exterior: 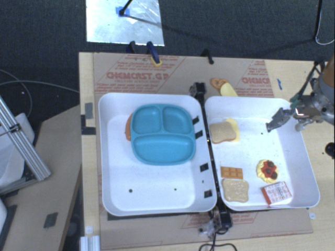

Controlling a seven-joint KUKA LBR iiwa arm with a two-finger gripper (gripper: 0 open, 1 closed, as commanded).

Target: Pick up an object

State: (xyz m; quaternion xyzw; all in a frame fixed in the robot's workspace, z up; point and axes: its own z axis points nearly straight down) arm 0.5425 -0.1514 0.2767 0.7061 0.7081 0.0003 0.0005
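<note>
Red packet (276,193) lies slanted, long axis left-right.

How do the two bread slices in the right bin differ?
The upper slice lies near the bin's left wall, partly on top of a yellow piece; the lower slice lies flat on the bin floor near the front edge, just below a small waffle. The upper one shows a darker brown crust along its top; the lower looks paler and speckled. Both are similar-sized toy bread slices.
</note>
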